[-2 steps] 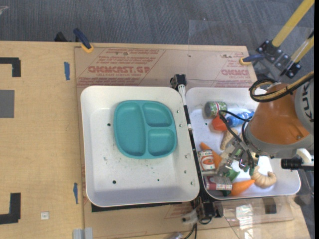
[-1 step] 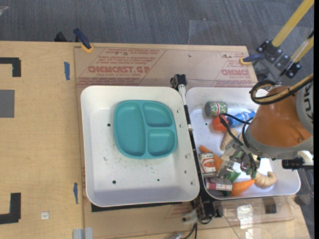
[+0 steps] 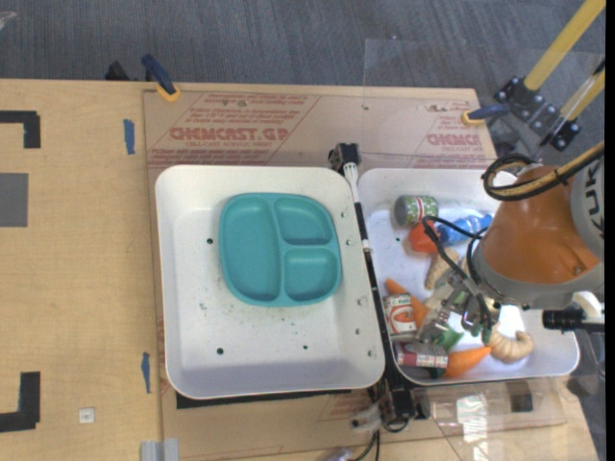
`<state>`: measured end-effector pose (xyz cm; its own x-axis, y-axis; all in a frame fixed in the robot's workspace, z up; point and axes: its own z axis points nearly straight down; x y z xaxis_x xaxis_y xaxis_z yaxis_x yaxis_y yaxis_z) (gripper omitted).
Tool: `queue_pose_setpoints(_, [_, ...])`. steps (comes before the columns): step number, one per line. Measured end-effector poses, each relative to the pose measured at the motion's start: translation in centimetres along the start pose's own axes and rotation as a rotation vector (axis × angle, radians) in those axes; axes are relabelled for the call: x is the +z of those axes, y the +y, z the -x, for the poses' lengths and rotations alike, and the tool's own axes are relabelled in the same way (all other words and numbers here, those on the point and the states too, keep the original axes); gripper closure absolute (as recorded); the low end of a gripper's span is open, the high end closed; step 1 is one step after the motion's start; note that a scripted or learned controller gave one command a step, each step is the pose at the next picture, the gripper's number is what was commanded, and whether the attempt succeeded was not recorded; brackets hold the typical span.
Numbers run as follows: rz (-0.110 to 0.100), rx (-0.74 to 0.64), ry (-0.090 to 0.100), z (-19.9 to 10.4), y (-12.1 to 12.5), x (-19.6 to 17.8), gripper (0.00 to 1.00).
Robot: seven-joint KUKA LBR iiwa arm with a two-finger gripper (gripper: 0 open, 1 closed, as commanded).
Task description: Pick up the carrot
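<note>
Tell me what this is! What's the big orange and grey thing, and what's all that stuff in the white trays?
That big thing is a robot arm, reaching in from the right. The picture comes from one camera up above, looking down at a slant. On the bench sit two white bins. The left bin holds a teal plate with three sections. The right bin is full of toy food and small packets: a little green can, and a carrot near the front edge. The arm's grabbing end, the gripper, hangs low over that pile, near the carrot. I can't see it holding anything.
</note>
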<state>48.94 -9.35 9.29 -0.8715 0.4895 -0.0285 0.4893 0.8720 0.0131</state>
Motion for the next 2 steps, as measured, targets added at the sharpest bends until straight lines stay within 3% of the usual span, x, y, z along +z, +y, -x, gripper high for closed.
queue_pose_setpoints(1, [-0.005,-0.214,-0.003,0.11,-0.2,-0.04,1.0])
queue_pose_setpoints(2, [-0.006,-0.301,-0.003,0.07,-0.13,-0.05,1.0])
